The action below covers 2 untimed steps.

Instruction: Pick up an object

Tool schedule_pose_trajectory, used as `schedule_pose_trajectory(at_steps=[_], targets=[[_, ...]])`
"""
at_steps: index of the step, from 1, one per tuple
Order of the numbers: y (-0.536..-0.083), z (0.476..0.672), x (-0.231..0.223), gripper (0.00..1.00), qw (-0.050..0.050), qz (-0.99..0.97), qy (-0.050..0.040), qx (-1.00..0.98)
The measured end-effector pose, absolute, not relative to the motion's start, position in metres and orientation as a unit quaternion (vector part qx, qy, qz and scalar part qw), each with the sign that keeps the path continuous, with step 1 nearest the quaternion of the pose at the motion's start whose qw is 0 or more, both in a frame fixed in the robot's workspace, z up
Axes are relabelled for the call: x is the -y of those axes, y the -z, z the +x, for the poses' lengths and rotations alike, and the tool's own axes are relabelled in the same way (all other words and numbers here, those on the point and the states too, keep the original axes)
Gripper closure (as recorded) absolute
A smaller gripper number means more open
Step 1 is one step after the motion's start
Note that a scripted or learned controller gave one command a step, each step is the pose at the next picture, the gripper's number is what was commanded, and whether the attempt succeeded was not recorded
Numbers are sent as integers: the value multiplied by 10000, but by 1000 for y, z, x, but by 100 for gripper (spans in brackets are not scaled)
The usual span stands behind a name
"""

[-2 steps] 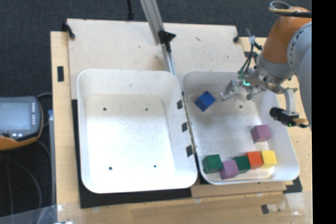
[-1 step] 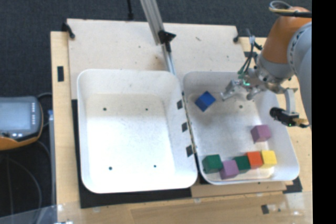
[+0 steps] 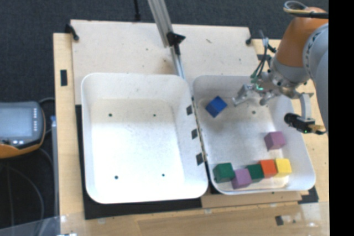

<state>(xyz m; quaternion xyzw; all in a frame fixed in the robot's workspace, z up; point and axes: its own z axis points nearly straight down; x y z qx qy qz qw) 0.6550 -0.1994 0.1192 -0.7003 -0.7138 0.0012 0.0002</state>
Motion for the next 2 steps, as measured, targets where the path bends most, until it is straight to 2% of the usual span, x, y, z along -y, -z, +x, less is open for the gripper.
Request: schedule_pose_trajectory(at_steps=[2], targets=[[-119, 655, 199, 0, 4, -6999, -13, 7143]])
